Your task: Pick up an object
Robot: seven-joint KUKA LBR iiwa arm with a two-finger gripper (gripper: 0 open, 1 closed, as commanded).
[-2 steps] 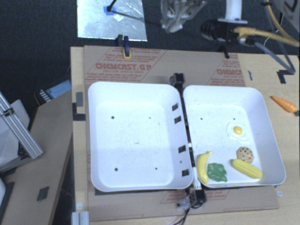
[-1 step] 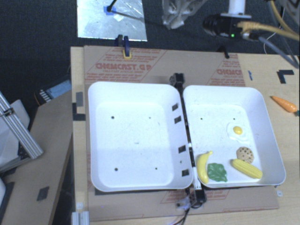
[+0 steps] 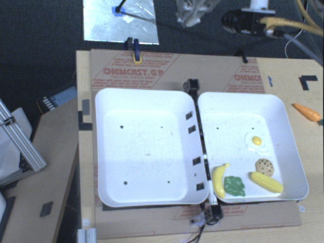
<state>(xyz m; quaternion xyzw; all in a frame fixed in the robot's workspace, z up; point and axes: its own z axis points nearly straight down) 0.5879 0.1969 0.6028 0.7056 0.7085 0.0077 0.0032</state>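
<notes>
The right bin (image 3: pixel 238 108) holds several toy foods along its near side. A fried egg (image 3: pixel 256 141) lies toward the right wall, with a brown cookie (image 3: pixel 264 166) just in front of it. A yellow corn cob (image 3: pixel 266 182) rests near the front right corner. A banana (image 3: pixel 219 180) lies against the front left wall, touching a green leafy piece (image 3: pixel 234 186). My gripper (image 3: pixel 193 9) hangs high beyond the far edge of the bench, well away from both bins and blurred, with nothing seen in it.
The left bin (image 3: pixel 144 97) sits beside the right one, joined by a black clip strip (image 3: pixel 197 135). An orange carrot (image 3: pixel 307 112) lies on the bench right of the bins. A shiny metal sheet (image 3: pixel 120 14) lies on the floor at the back.
</notes>
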